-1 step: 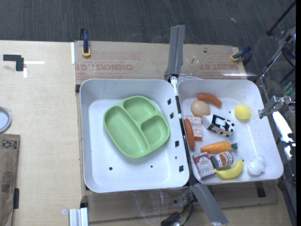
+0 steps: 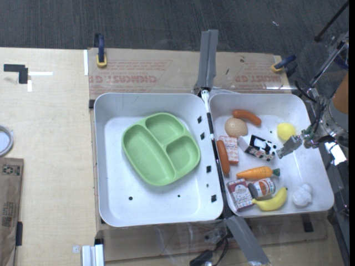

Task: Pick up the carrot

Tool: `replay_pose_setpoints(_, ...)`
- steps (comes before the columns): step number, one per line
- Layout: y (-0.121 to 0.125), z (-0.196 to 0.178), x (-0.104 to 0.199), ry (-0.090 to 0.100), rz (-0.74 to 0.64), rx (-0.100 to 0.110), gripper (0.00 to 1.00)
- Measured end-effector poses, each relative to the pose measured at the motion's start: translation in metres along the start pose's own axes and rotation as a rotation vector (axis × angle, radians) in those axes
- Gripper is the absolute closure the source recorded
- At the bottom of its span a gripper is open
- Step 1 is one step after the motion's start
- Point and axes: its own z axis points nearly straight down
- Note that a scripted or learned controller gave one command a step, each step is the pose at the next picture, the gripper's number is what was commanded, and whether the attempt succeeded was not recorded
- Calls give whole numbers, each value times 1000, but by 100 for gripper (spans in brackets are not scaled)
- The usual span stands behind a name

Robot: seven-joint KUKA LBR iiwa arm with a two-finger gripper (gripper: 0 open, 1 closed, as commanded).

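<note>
**Carrot lies in the right bin, hand just to its right and above**

The carrot point(image 2: 255, 173) lies flat in the right bin point(image 2: 314, 123), roughly level, with its orange tip pointing left and its green stub at the right end. It sits in the near half of that bin. Just nearer than it stand a small jar point(image 2: 262, 188) and a red packet point(image 2: 238, 194), with a banana point(image 2: 272, 200) curving along the near wall. A red sausage point(image 2: 222, 154) and a second red-and-white packet point(image 2: 231, 149) lie to its left, along the bin's left side. Farther off are a brown egg-shaped ball point(image 2: 236, 127), an orange-red sausage point(image 2: 247, 116) and a yellow lemon point(image 2: 286, 131). A black-and-white cow toy point(image 2: 260, 147) lies just beyond the carrot, between it and the lemon. A white crumpled thing point(image 2: 302, 195) rests in the near right corner.

The hand point(image 2: 289, 146) reaches in from the right, its grey tip over the bin beside the cow toy, up and to the right of the carrot and apart from it. Whether its fingers are parted or closed cannot be told at this angle, and nothing shows between them.

The left bin point(image 2: 111, 204) holds a green divided plate point(image 2: 161, 147). Both bins sit on a pale wooden worktop point(image 2: 44, 148).
</note>
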Motion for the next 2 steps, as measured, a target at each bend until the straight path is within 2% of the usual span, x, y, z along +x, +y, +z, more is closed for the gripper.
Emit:
replay_pose_setpoints(1, -7, 93, 62, -2, -575, -3, 0)
replay_pose_setpoints(2, -7, 84, 62, -2, -571, -4, 100)
